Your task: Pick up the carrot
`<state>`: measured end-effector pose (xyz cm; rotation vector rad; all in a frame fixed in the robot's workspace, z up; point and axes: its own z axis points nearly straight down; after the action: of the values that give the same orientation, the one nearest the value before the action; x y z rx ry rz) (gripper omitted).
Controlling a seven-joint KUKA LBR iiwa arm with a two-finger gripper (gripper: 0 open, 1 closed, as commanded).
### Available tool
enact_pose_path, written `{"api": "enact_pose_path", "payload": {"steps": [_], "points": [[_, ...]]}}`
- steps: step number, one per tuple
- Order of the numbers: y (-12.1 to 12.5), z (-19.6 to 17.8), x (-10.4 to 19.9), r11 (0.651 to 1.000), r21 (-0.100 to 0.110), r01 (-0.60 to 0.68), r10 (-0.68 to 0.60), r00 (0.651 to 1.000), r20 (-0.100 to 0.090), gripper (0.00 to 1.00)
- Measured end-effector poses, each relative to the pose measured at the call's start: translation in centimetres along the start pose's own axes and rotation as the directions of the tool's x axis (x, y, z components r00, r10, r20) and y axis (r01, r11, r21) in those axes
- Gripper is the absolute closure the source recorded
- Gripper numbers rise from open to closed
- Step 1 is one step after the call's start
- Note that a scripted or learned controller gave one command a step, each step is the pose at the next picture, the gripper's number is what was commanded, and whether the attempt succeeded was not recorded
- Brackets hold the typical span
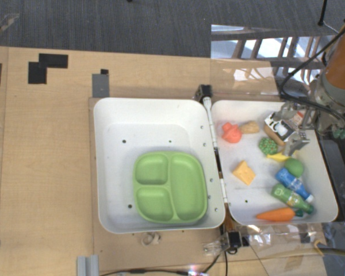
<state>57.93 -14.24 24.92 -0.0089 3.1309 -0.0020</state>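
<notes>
Currently the grey arm with its orange band [340, 68] enters from the upper right of the frame, and its two-finger gripper [293, 135] hangs over the upper right part of the right-hand shallow white bin [328, 177]. Finger state: cannot tell (metal parts and cables crowd the tip).

The orange tapered carrot [275, 214] lies on its side at the lower edge of that bin, well below the gripper and apart from it.

Other contents of the right bin:
- red lumpy toy [232, 133], upper left, with a small tan piece [250, 127] just beside it
- green knobbly toy [268, 146], near the gripper
- yellow wedge [244, 172], centre
- round green fruit [295, 167]
- blue bottle [293, 184] and green bottle [288, 196], just above the carrot

Left-hand shallow white bin [112, 125] holds a light green divided plastic plate [170, 186] in its lower half.
</notes>
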Motion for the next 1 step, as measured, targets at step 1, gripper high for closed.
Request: {"api": "enact_pose_path", "payload": {"steps": [1], "points": [[6.55, 3.95, 3.64, 0.995, -0.004, 0.104, -0.104, 0.995, -0.001, 0.00]]}}
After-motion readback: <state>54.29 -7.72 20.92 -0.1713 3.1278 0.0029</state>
